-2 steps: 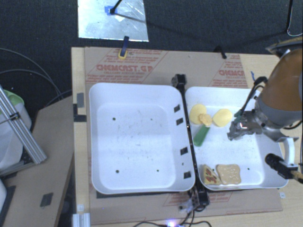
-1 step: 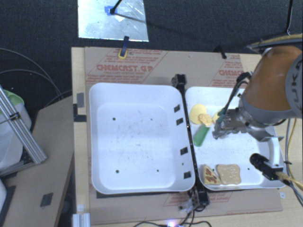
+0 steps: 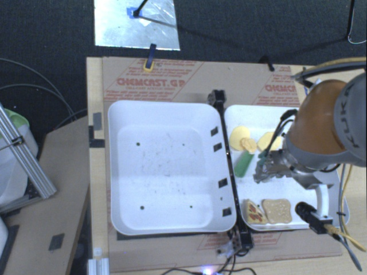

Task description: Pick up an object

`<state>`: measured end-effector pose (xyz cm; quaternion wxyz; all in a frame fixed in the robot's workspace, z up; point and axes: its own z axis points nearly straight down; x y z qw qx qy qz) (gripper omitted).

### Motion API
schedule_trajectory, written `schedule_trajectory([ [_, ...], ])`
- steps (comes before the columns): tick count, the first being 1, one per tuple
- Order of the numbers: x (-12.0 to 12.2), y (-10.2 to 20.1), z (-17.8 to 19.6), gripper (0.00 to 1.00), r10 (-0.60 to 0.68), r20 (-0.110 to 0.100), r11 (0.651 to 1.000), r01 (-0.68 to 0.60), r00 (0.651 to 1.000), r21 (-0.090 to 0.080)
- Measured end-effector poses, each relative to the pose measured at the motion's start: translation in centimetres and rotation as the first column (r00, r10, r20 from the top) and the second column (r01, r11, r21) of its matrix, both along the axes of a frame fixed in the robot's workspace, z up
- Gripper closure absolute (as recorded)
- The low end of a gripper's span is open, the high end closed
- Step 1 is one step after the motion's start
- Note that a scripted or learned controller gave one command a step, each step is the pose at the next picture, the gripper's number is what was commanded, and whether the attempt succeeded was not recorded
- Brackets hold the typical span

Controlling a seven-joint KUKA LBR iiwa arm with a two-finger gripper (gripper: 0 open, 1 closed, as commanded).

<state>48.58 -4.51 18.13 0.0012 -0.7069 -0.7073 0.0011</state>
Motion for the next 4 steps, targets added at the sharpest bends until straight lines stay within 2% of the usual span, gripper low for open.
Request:
schedule_trajectory([
  [1, 0.2, 8.7, 4.7, 1.0, 0.013, 0.01, 1.0, -0.013, 1.0, 0.004],
  [2, 0.2, 12.0, 16.1, 1.0, 0.009, 0.017, 1.0, -0.009, 1.0, 0.004],
  [3, 0.2, 3.7, 21.8, 1.0, -0.006, 0.013, 1.0, 0.006, 1.0, -0.002],
  [4, 2.8, 11.7, 21.6, 1.0, 0.011, 0.007, 1.0, -0.011, 1.0, 0.002],
])
